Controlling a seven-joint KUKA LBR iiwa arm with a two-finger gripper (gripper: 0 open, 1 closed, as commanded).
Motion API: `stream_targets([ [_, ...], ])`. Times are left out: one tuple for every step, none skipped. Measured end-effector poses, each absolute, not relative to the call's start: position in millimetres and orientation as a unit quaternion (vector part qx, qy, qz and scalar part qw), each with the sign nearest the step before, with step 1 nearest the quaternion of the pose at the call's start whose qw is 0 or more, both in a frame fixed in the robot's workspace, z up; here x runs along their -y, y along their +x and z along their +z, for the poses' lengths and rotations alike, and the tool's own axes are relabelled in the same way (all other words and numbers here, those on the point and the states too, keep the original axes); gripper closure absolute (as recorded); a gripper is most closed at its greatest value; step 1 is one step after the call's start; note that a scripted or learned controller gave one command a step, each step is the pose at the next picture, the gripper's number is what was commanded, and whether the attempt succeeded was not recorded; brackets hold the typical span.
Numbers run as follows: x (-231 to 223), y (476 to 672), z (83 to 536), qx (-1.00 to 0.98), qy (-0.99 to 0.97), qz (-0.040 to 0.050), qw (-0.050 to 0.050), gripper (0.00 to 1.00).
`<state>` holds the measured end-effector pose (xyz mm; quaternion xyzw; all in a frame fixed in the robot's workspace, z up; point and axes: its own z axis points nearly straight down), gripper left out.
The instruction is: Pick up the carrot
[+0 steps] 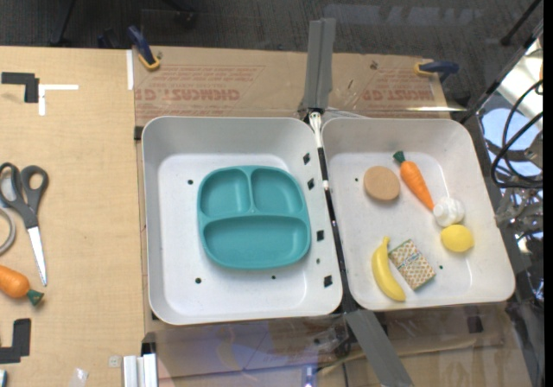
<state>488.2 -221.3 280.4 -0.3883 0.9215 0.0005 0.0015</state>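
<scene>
Orange carrot (416, 182) lies slantwise in right bin (488, 204), beside tan disc (381, 184).

- Black cables (508, 148) loop in loose coils at the frame's right edge; whether they belong to the arm cannot be told.
- Above them, a pale glossy shape (524, 76), too cropped to identify.

Orange carrot (416, 181), green top; yellow banana (386, 270) and lemon (457, 238); teal divided plate (254, 217); white bins (155, 230).
</scene>
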Motion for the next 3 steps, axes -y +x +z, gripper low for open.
stream_targets([
  [220.0, 495.8, 112.9, -0.9, -0.435, 0.0013, 0.001, 1.0],
  [201.4, 508.8, 242.9, -0.886, -0.464, -0.0002, 0.003, 1.0],
  [173.4, 479.0, 276.7, -0.772, -0.636, 0.0006, 0.002, 1.0],
])
